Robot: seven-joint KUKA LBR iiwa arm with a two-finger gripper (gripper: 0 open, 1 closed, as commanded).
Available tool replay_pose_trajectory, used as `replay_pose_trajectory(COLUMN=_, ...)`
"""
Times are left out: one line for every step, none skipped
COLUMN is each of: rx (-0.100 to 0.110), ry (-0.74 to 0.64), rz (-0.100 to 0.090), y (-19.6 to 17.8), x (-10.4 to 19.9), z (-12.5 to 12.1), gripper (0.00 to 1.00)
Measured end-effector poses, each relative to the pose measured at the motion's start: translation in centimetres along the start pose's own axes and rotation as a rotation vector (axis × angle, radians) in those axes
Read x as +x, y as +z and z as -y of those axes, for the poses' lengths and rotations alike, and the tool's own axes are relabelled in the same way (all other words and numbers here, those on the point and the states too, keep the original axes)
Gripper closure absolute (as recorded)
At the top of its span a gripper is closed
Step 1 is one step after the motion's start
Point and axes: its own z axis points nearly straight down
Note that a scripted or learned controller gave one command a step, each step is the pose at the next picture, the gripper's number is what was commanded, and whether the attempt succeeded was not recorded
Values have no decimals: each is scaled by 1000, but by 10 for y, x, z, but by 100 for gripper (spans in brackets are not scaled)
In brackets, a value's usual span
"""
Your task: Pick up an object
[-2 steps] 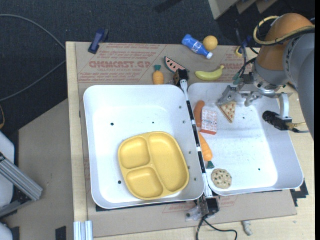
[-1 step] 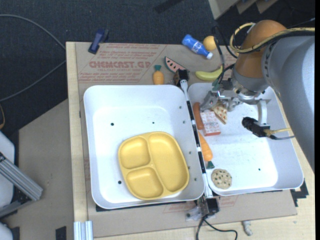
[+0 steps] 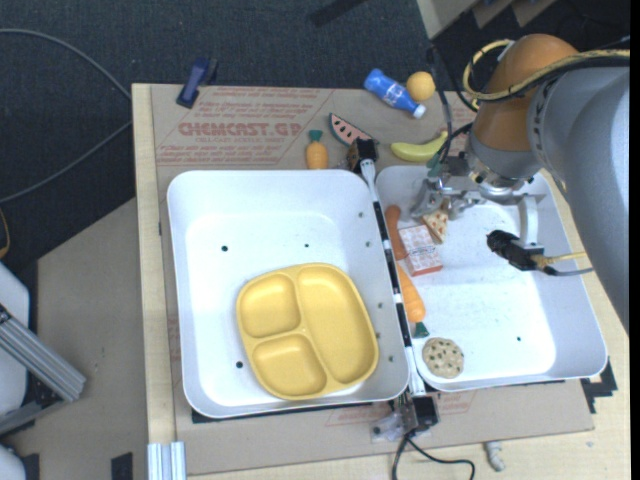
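Note:
My gripper (image 3: 437,200) hangs low over the far left part of the right bin (image 3: 560,353). A small tan wedge-shaped piece (image 3: 435,227) lies right under it, touching or nearly touching the gripper's tip; I cannot tell whether it is held. Beside it lies a red and white packet (image 3: 420,249). An orange carrot (image 3: 410,299) rests along the bin's left wall. A chocolate-chip cookie (image 3: 441,357) sits in the near left corner.
The left bin (image 3: 200,218) holds a yellow divided plate (image 3: 305,328). On the bench behind the bins lie a banana (image 3: 418,149), a blue bottle (image 3: 393,92), a lemon (image 3: 421,85), a watermelon slice (image 3: 346,128) and a small orange toy (image 3: 317,154).

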Motion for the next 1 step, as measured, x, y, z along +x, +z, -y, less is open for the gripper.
replay_pose_trajectory(rx=-1, ry=1, rz=-2, y=-90, x=50, z=88, gripper=100)
